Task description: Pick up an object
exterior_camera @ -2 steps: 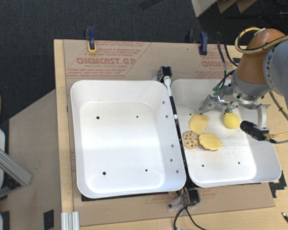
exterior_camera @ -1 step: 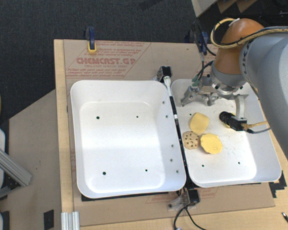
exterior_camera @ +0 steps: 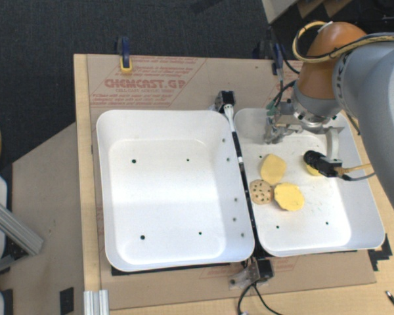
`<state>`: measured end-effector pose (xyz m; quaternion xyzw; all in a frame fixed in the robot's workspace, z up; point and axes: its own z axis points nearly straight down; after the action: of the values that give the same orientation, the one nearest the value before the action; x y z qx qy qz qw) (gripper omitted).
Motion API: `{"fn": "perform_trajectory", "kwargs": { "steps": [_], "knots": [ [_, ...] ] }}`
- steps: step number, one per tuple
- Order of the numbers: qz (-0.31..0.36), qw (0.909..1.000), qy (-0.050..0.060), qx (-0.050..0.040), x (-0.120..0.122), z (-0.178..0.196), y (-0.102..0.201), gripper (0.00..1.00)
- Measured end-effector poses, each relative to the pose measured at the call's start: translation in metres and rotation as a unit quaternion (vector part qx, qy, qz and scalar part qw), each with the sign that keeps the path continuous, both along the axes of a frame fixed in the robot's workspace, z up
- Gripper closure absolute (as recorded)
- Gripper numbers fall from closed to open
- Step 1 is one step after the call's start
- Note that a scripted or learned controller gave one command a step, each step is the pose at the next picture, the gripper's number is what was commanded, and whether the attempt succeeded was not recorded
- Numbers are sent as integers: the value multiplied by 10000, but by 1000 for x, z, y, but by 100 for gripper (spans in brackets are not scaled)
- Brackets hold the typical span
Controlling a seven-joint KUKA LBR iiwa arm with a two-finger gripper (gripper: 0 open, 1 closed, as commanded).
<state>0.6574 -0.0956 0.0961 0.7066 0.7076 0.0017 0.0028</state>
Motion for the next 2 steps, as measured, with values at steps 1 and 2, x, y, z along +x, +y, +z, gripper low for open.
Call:
{"fn": "perform_trajectory", "kwargs": {
  "steps": [1,2],
  "knots": [
    [-25,10000,-10,3,-74,-7,-12,100],
    [11,10000,-35,2,-52,96,10,100]
  ]
}}
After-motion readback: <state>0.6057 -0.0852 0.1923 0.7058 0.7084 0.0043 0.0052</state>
